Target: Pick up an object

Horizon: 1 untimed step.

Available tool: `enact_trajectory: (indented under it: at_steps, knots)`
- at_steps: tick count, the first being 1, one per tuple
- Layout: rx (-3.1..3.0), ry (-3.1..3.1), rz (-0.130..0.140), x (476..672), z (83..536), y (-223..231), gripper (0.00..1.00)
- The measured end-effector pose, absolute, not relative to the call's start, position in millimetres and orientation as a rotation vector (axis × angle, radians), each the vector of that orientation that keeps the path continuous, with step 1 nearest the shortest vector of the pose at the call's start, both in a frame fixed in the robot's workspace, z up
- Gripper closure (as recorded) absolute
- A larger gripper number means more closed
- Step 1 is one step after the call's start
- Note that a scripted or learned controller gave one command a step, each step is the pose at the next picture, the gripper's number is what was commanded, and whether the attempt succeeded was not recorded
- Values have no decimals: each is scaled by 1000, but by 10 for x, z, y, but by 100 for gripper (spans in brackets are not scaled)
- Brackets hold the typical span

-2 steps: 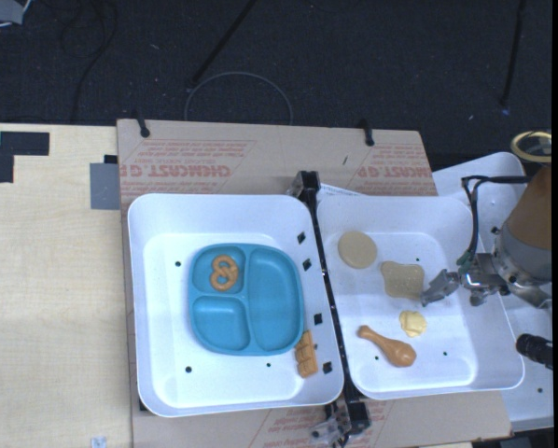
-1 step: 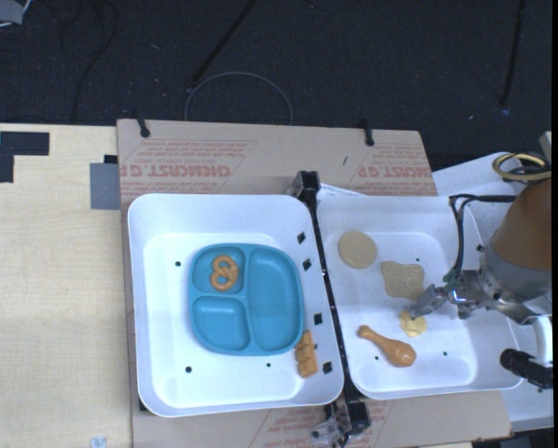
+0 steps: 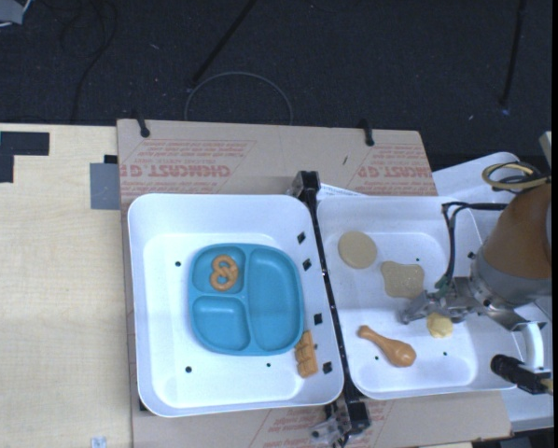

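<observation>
My gripper [image 3: 432,312] is low in the right bin [image 3: 391,381], reaching in from the right. Its metal fingers [image 3: 415,310] point left and lie right beside a small pale yellow piece [image 3: 439,326], which touches or sits just under them. I cannot tell whether the piece is between the fingers. A beige flat slice [image 3: 402,278] lies just above the gripper. A round tan disc [image 3: 357,249] rests further up and left. An orange drumstick [image 3: 388,345] lies near the bin's front.
The left bin [image 3: 158,241] holds a blue divided plate [image 3: 270,297] with a pretzel [image 3: 224,272] in its upper left section. A small orange piece [image 3: 305,354] sits by the plate's lower right corner. The arm's orange band [image 3: 526,236] stands over the right bin's edge.
</observation>
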State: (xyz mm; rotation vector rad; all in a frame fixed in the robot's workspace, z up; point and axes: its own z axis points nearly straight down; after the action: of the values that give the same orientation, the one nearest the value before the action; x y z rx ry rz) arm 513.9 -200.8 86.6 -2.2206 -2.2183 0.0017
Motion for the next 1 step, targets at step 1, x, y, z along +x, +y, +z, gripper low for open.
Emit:
enact_trajectory:
  at_steps: [1]
  knots:
    - [-2226,-2215,0,5144,986,-2022,100]
